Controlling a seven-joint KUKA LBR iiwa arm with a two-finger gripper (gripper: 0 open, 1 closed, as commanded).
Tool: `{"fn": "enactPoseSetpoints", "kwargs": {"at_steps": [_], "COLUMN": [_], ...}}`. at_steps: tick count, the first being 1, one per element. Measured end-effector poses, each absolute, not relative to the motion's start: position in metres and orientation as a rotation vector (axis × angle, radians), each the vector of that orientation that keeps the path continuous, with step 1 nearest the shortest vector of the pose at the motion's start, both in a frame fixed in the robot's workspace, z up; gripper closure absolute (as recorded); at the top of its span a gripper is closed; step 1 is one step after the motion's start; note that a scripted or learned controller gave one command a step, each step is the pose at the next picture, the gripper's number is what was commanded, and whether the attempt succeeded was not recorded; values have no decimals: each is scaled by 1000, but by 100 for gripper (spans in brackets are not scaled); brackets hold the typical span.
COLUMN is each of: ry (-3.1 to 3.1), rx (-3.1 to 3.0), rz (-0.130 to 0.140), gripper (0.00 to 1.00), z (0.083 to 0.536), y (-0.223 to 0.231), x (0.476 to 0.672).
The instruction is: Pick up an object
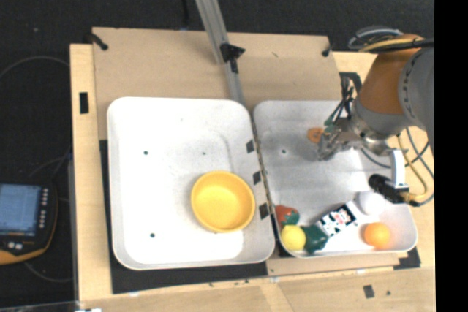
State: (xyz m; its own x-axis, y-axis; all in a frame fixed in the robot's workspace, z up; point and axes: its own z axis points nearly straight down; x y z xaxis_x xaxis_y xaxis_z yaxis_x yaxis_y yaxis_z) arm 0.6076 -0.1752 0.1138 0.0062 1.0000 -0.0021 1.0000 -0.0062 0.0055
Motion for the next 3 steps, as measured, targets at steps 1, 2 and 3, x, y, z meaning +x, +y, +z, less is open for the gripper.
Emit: {"fn": "enactPoseSetpoints", "kwargs": {"at_steps": [1, 2, 3], "ry": [2221, 2223, 2222], "rx": [2214, 2215, 2213], "rz": [6, 1, 5], "gripper": [100, 100, 100], "z": [166, 226, 272], "y": [-166, -162, -164], "x": [610, 611, 612]}}
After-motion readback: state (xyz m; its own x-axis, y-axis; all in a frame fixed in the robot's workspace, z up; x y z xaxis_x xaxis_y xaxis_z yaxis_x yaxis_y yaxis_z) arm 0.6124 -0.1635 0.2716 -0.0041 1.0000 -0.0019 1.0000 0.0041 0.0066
